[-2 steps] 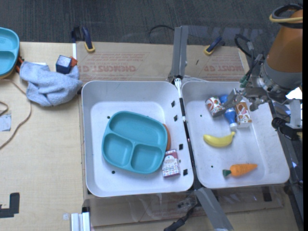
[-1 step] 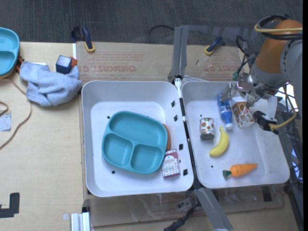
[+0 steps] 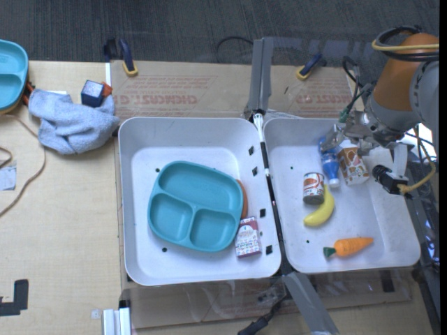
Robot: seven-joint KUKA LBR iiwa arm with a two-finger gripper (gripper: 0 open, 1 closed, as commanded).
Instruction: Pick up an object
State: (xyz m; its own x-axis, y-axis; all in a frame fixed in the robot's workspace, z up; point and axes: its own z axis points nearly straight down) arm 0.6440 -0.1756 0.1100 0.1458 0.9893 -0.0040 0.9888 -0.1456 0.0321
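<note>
The right bin (image 3: 391,253) holds a small can (image 3: 313,186), a yellow banana (image 3: 320,211), an orange carrot (image 3: 351,246), a blue bottle (image 3: 329,163) and a white-and-orange carton (image 3: 353,166). My gripper (image 3: 347,144) hangs low over the bin's far part, right above the blue bottle and the carton, which lie side by side beneath it. The wrist hides the top ends of both. In the left bin (image 3: 140,257) lie a teal divided plate (image 3: 195,206) and a small red-and-white box (image 3: 247,238) at the plate's near right corner.
A brown edge (image 3: 243,195) peeks out from under the plate's right side. On the bench to the left lie a grey cloth (image 3: 73,122), a blue cube (image 3: 92,93) and a teal bowl (image 3: 10,72). Clamps (image 3: 124,56) grip the back edge. Cables hang by the arm.
</note>
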